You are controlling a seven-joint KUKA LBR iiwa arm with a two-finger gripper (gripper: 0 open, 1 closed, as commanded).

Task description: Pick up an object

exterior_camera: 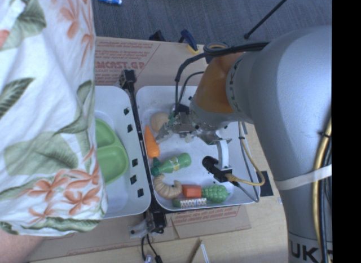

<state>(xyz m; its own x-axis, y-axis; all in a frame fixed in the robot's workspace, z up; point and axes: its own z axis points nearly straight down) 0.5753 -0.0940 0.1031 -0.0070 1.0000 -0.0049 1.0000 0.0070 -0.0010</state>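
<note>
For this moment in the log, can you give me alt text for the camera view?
A grey arm's end effector reaches down into the right white bin, above an orange carrot, a green bottle and other small toys. A floral-shirted person covers much of the left bin, which holds a green dish.

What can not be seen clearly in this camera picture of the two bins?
- End effector: the grey arm and orange band cover it, so whether it is open is unclear.
- Left white bin: a floral-patterned cloth hides most of it and part of the green plastic object.
- Beige round object: partly behind the end effector, too small to identify.
</note>
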